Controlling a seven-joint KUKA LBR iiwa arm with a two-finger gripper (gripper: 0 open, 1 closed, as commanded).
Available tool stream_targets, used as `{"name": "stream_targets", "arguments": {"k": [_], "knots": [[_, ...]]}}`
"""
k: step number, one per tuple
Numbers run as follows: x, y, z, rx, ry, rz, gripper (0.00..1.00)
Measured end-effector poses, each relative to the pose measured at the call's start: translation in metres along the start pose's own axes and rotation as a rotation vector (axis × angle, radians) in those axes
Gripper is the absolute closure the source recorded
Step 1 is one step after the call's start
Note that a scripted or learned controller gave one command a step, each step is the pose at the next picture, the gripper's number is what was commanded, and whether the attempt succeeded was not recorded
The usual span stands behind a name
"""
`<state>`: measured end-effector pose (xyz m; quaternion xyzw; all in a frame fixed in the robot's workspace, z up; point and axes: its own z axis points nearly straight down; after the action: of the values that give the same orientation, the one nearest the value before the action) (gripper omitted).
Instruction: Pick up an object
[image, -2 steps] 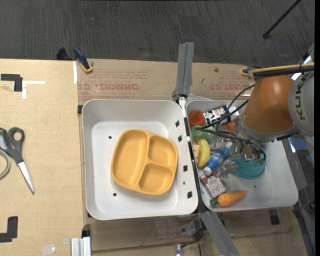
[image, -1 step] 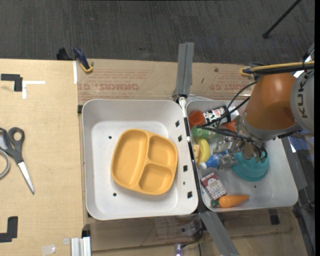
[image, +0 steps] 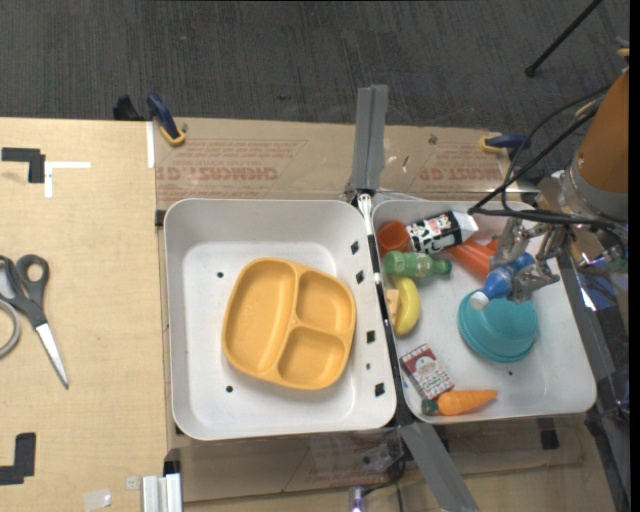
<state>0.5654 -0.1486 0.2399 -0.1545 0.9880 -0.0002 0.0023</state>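
My gripper hangs over the right bin, near its back right. It is shut on a blue bottle with a white cap. The bottle's rear end sits between the fingers and its cap points down-left, just over a teal bowl. Around it in the right bin lie a black-and-white bottle, a green bottle, a banana, an orange-red object, a red card box and a carrot.
The left bin holds a yellow divided plate. Scissors lie on the wooden bench at far left. A grey divider bar runs between the bins at the back. Black cables trail near the arm.
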Motion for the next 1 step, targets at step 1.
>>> {"name": "stream_targets", "arguments": {"k": [1], "knots": [[0.0564,0.0368,0.1078,-0.001,0.004,0.132,1.0]]}}
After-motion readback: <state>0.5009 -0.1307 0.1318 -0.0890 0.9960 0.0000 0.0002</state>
